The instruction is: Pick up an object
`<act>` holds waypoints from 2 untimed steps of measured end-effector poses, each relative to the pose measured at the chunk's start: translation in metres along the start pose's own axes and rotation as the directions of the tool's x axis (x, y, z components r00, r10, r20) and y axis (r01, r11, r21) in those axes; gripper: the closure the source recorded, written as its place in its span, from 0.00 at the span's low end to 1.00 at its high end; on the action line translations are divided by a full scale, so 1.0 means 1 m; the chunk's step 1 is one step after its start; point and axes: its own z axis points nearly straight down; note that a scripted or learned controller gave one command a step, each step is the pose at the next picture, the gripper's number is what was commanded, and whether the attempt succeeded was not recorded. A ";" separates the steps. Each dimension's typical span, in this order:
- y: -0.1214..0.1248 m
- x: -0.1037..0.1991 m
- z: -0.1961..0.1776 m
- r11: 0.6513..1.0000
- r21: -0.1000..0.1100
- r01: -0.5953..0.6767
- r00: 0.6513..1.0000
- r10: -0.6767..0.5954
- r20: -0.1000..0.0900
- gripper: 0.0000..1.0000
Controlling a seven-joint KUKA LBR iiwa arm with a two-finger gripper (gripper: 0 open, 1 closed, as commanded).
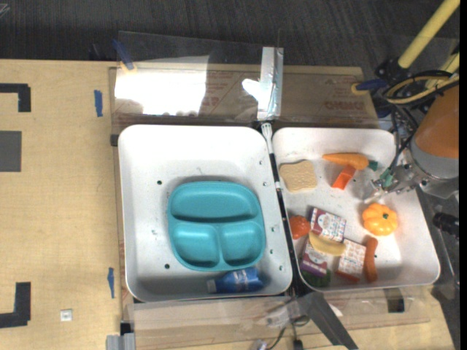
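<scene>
Just below the jaws, orange pumpkin, right bin, jaw state unclear.

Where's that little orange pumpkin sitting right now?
The pumpkin lies in the right bin, toward its right side, just below the gripper and right of the small cartons.

A single fixed camera looks down on the tabletop from above, at a slight slant toward its far edge. It sits far enough back to take in both white bins whole, the left bin and the right bin, plus dark floor beyond the far edge.
</scene>
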 end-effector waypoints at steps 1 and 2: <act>0.007 0.023 0.017 0.997 0.003 0.082 0.997 -0.082 -0.001 1.00; 0.097 0.030 0.020 0.972 0.057 -0.226 0.974 0.227 -0.016 1.00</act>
